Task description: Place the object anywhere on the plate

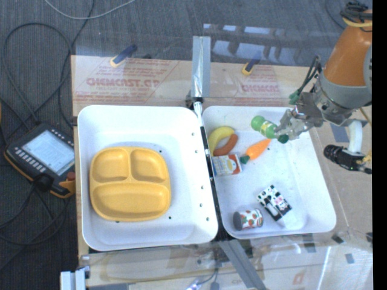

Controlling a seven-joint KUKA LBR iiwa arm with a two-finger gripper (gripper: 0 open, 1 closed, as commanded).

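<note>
Hanging over the far right corner of the right bin [314, 219], the gripper [289, 127] sits at the end of the arm [349, 59], which reaches in from the right. A green bottle [266, 126] lies right at its tip, touching or nearly so, but I cannot tell whether the fingers are spread or closed, nor whether the bottle is between them; my guess is that the bottle is the thing being tried for, since the tool is low and pointed at it. Just beside the bottle lies a carrot [259, 149], slanted with its green end toward the middle of the bin. Further left, against the wall shared by the bins, a banana [220, 135] curls around a red sausage-like piece [227, 144], with a small carton [227, 164] just below them. Near the front edge sit a can [248, 219] on its side and a black-and-white cow toy [274, 202], close together. That makes seven loose things in the right bin, one of each. In the left bin [121, 115] rests one yellow plate [129, 183] with three compartments, bare and well apart from the gripper, so the carry across the divider is not yet begun.
</note>
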